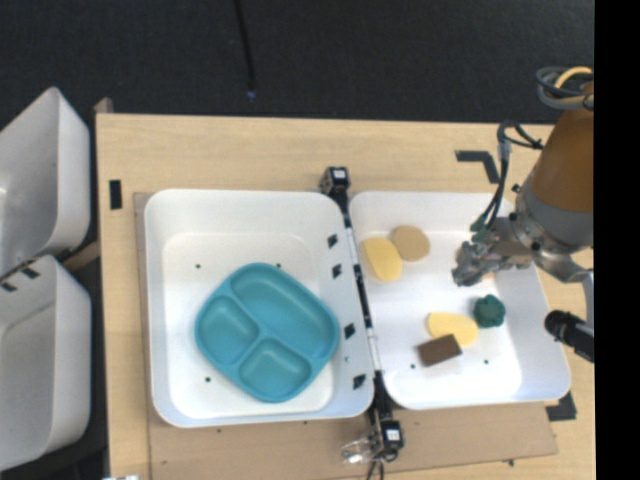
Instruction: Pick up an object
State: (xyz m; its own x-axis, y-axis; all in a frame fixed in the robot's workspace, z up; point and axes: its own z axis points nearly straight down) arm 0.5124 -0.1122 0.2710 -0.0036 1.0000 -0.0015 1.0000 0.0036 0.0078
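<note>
Claw (470,268) over right bin (400,388), toward its far right corner; grip state cannot be told. Green object (489,311) just beside, toward near edge, resting on bin floor.

text: none legible | labels: none | numbers: none | signs: none

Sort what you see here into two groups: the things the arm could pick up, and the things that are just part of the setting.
For the job: gripper; yellow oval piece; tan round piece; yellow piece; green piece; brown block; blue divided tray.

Setting: left bin; right bin; bench.
</note>
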